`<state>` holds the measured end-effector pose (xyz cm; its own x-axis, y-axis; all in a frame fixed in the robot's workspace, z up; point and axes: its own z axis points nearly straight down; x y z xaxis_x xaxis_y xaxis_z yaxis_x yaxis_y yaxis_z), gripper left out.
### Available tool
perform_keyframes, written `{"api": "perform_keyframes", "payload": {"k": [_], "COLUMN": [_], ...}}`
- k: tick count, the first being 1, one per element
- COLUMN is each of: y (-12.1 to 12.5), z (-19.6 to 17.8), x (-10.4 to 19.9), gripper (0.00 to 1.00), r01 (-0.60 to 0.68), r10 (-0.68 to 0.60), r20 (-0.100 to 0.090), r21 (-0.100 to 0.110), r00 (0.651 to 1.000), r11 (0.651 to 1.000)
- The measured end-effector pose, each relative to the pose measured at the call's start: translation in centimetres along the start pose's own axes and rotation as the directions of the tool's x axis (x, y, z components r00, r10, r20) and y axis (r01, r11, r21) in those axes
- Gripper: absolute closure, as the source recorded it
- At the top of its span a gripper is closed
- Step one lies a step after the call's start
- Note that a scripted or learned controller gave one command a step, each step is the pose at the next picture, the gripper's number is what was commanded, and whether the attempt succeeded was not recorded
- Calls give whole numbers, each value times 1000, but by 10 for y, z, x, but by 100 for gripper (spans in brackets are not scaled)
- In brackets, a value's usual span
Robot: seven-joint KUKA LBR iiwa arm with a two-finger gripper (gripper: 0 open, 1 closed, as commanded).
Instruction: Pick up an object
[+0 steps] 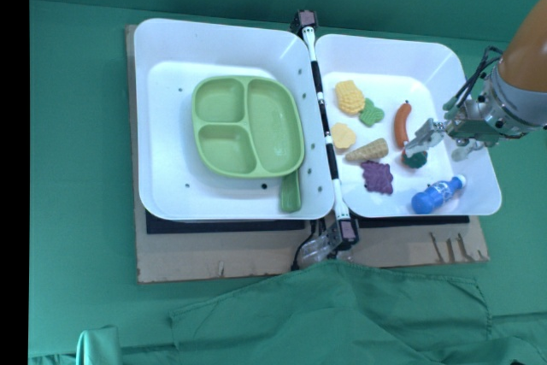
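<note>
The end effector [436,141] hung over the right bin [479,199] — fingers spread wide, holding nothing (a small dark green toy [415,158] lay just beneath, slightly left).

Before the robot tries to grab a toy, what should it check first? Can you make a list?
1. Toys in the right bin to pick from: ok.
2. Pincer over that bin: ok.
3. Dark green toy right by the pincer: ok.
4. Toy already between the pincer's tips: cannot tell.
5. Neighbours crowding: red sausage sits close, not ok.
6. Blue bottle out of the way: ok.
</note>
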<state>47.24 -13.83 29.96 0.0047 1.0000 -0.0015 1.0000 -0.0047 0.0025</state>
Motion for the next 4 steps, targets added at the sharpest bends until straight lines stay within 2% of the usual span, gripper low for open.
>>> {"api": "perform_keyframes", "payload": {"k": [1,2,3,4], "y": [0,0,-1,3], "z": [0,43,105,115], "x": [0,6,2,0], "gripper": [0,0,0,0], "r01": [0,1,-1,1], "r10": [0,-1,1,-1], "r20": [0,-1,-1,0], "r21": [0,4,4,-9], "r00": [1000,1000,1000,1000], "r11": [1000,1000,1000,1000]}}
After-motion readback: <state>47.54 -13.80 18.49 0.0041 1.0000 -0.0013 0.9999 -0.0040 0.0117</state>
